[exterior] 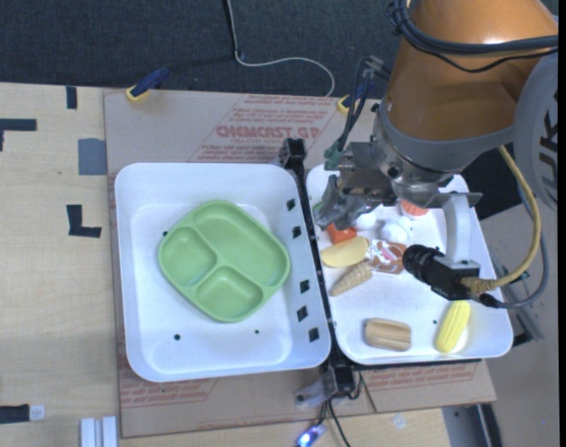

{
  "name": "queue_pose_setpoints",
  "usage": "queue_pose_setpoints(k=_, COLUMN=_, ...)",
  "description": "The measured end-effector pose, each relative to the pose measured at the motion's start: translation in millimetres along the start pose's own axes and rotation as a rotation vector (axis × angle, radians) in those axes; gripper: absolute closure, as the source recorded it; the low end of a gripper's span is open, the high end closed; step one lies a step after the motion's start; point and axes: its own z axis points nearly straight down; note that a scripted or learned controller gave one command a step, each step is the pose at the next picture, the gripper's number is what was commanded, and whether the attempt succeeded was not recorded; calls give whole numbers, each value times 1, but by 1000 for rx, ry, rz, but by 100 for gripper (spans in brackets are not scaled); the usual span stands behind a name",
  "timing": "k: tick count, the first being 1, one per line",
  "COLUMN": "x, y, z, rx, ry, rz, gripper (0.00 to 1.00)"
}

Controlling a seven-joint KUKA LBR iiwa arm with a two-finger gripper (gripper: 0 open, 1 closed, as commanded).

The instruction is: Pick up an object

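Note:
My gripper (pixel 342 205) hangs low over the back left part of the right bin (pixel 488 343), under the big orange wrist band. Just below it lies a small orange piece (pixel 340 235), partly hidden by the gripper. Toy foods lie close by: a pale yellow oval (pixel 344 252), a ridged tan cone (pixel 352 277), a red and white packet (pixel 388 255), a brown bread roll (pixel 386 333) and a yellow corn cob (pixel 453 327). I see nothing lifted off the bin floor.
The left bin (pixel 143 343) holds a green divided plate (pixel 223 260). A black divider with clips (pixel 306 250) runs between the bins. A black cylinder with a yellow cable (pixel 437 273) juts over the right bin. The arm covers the right bin's back.

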Motion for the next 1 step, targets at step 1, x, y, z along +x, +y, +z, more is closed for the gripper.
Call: queue_pose_setpoints(k=1, x=1, y=1, z=-7, rx=6, ry=-3, rz=-2, gripper=100)
